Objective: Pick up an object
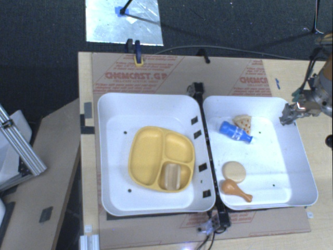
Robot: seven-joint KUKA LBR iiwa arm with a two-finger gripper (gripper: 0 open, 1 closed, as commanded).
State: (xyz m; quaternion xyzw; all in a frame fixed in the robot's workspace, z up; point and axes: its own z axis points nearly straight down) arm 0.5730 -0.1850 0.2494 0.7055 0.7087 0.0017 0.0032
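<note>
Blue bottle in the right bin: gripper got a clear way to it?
Probably yes. The gripper sits at the right bin's far edge, with bare floor between it and the blue bottle. Only the cracker touching the bottle might crowd a grasp.

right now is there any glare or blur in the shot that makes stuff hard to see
In the camera view, the foil-like sheet above the bench glares bright. The gripper at the right bin's edge is soft and smeared. The left bin's white floor is near washed out, yet the yellow tray and blue bottle read clearly.
</note>
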